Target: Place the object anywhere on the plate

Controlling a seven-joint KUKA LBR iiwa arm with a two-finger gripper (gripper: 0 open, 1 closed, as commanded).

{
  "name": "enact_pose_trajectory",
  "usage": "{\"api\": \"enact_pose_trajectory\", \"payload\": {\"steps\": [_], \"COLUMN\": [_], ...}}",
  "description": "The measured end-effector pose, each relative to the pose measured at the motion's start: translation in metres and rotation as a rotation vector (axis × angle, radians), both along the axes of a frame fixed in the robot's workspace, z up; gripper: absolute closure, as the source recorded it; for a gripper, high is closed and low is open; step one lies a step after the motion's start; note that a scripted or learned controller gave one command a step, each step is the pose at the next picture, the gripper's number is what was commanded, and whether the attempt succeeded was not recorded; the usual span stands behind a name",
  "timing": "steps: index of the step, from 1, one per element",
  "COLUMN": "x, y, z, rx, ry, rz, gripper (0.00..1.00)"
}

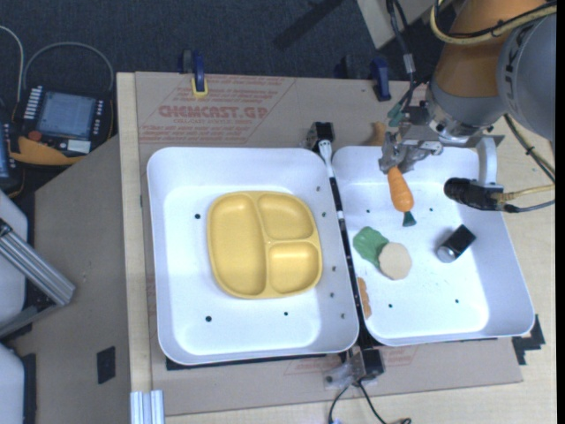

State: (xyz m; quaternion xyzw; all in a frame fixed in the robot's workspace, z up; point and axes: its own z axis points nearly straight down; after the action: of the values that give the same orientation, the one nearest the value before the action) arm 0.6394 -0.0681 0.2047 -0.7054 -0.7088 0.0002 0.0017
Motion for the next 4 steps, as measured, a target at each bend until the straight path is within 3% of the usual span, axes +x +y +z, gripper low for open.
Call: {"api": "enact_pose_trajectory", "payload": {"steps": [4], "x": [-0.096], "y": [0.176], "z": [0.013], "rx": [0.000], "ry": [0.001], "rz": [0.001], "gripper": [1.00]}}
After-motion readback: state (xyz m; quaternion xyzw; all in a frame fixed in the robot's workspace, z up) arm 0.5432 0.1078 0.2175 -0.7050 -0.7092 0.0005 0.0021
